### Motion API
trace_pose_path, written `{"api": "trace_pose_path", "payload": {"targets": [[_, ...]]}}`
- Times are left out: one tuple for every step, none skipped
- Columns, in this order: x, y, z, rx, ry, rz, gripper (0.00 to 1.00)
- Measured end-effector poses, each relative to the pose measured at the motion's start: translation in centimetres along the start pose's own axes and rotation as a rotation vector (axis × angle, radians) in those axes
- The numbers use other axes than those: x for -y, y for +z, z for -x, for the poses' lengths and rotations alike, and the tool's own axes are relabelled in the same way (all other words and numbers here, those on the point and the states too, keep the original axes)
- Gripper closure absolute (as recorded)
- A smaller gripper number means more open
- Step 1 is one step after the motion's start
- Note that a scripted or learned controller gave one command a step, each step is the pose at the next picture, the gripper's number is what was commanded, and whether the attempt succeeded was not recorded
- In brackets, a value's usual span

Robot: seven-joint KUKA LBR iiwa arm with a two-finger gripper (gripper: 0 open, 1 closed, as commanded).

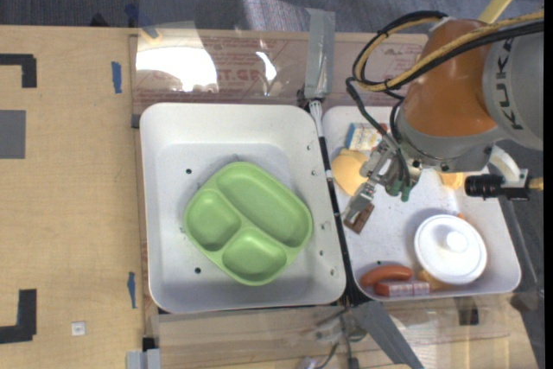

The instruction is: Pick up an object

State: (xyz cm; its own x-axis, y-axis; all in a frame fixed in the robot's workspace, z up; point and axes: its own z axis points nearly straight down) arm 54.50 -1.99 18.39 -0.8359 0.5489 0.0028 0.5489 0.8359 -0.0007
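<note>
My gripper [361, 208] hangs over the left part of the right bin [510, 272], close to the wall between the two bins. A yellow rounded object [346, 169] lies just above and left of its tip, partly covered by the wrist. Further up sits a small blue and white packet [359, 135]. A white round lidded bowl [448, 247] stands to the lower right of the gripper. A red sausage-shaped item [387, 275] and a red and white tube [403, 289] lie along the bin's front wall. I see nothing held in the gripper.
The left bin [164, 143] holds a green divided plate [248, 222] at its middle. The orange-banded arm [449, 91] covers the upper right bin. Cables loop above the wrist, and a black fitting [492, 185] juts out at the right.
</note>
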Motion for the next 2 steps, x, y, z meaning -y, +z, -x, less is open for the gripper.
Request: {"api": "trace_pose_path", "payload": {"targets": [[-3.1, 0.1, -6.6, -0.002, 0.163, 0.000, 0.00], [2.5, 0.0, -6.2, -0.001, 0.326, -0.001, 0.00]]}}
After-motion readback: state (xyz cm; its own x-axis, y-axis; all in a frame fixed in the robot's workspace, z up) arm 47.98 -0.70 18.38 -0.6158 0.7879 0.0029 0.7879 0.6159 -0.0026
